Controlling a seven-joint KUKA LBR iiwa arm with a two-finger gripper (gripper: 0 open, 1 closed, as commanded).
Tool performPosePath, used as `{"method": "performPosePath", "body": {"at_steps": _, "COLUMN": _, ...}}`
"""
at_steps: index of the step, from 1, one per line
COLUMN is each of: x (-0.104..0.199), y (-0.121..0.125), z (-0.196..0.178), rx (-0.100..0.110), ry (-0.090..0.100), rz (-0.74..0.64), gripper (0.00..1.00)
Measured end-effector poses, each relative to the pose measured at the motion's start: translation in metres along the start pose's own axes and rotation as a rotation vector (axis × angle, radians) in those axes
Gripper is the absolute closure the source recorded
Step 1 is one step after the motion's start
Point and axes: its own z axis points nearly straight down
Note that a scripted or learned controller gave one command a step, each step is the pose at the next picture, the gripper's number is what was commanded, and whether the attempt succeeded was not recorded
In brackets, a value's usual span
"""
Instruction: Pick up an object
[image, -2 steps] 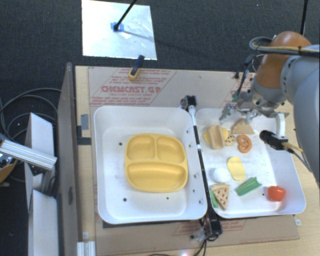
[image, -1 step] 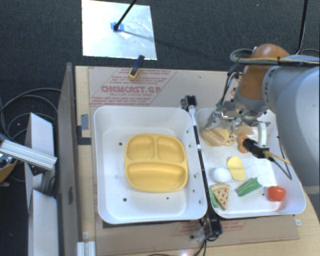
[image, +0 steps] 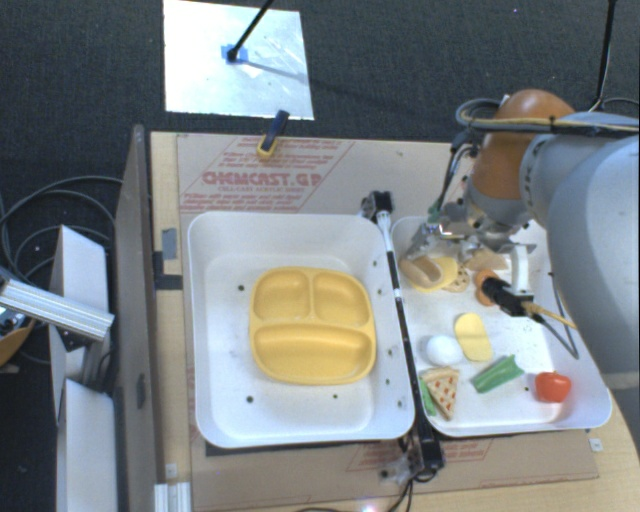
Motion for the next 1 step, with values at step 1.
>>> {"method": "performPosePath", "body": {"at_steps": 1, "x": 0.0046, "y": -0.0107, "z": -0.0006, "rx": -0.004, "ry": -0.003, "rz": 0.003, "gripper": 0.00}}
